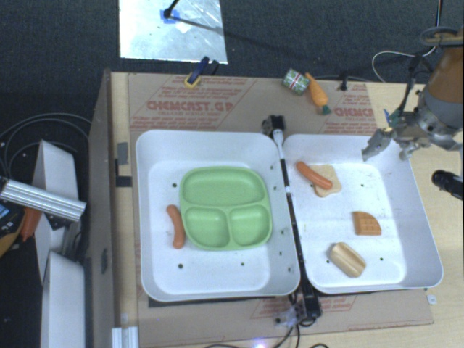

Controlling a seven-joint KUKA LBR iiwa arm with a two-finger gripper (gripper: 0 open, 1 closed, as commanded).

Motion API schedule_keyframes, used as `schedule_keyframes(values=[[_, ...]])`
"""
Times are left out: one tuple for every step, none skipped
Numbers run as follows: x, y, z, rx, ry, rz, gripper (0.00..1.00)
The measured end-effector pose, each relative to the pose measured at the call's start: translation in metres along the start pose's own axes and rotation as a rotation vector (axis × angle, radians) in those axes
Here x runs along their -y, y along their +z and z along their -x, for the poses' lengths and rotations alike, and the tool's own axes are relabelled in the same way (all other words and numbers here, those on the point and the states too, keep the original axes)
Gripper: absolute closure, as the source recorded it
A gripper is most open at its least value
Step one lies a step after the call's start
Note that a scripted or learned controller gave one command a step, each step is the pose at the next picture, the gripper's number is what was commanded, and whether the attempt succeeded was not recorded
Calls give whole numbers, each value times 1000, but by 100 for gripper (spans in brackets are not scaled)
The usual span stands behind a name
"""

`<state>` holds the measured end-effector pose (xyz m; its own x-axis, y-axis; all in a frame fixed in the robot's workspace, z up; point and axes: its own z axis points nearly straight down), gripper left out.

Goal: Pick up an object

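1. The gripper (382,145) hangs over the far right corner of the right bin (420,252). I see nothing between its fingers, and I cannot tell if they are open or shut.
2. The arm (442,93) comes in from the right side, grey with an orange band near the top.
3. In the right bin, a toy hot dog sausage (314,174) lies on a pale slice of bread (325,180), close to the wall between the bins.
4. A piece of toy waffle (367,223) sits near the middle of that bin, well away from the gripper.
5. A toy bun (346,259) lies near the front of the bin, just below the waffle.
6. The left bin (156,267) holds a green plate (225,207) with three parts.
7. Another toy sausage (175,226) lies just beside the plate, on its left.
8. Behind the bins, a toy carrot (317,92) and a small can (295,80) lie on the cardboard (181,104).
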<state>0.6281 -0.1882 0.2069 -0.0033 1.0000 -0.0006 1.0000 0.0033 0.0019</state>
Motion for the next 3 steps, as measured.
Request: schedule_keyframes(values=[[47, 119, -5, 0, 2, -2, 0], [97, 123, -18, -1, 2, -1, 0], [96, 112, -18, 0, 1, 2, 100]])
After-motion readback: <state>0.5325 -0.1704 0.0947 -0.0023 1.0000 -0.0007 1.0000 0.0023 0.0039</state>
